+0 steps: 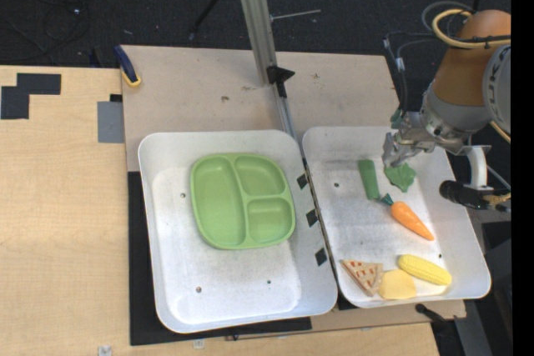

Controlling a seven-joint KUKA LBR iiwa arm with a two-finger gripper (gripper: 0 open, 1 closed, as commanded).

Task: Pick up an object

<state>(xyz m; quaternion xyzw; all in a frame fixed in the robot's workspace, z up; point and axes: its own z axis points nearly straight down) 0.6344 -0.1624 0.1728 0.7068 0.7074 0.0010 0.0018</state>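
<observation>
A small green toy (pixel 403 177) is seen in the right bin (pixel 350 221), directly under the gripper (pixel 399 156); whether it is gripped cannot be told. Nearby are found a green stick (pixel 368 178), carrot (pixel 411 218), corn (pixel 425 269), and pizza slice (pixel 363 274). A green divided plate (pixel 243 201) is held in the left bin (pixel 167 263).

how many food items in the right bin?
6. Green stick upper middle; green piece at the end effector; carrot mid-right; pizza slice, yellow piece and corn along the near edge. The end effector may hide more.
</observation>
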